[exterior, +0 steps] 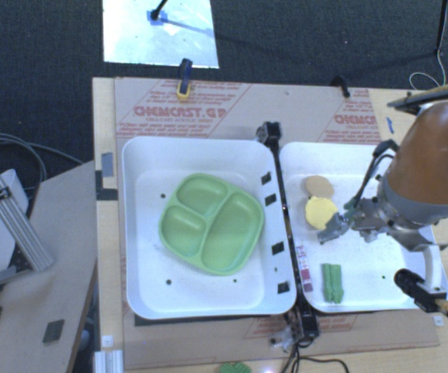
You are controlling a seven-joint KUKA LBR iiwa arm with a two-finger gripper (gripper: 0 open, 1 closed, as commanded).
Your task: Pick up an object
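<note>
Grey and orange, the KUKA arm (429, 169) looms over the right bin (363, 290), its jaws (332, 230) lowered toward the floor just beside a yellow object (320, 211); whether the jaws are parted or clenched cannot be told from this angle, and nothing is seen between them. Touching the yellow object on its far side lies a tan round object (317, 186), both close to the bin's left wall. Near the front rim, a green stick-shaped object (331, 282) lies with its long axis running front to back, well apart from the other two, with bare white floor to its right. In the left bin (142, 286) a green divided plate (210, 222) sits tilted near the middle, with open room all around it. Both bins rest on a cardboard-covered bench (200, 111).
</note>
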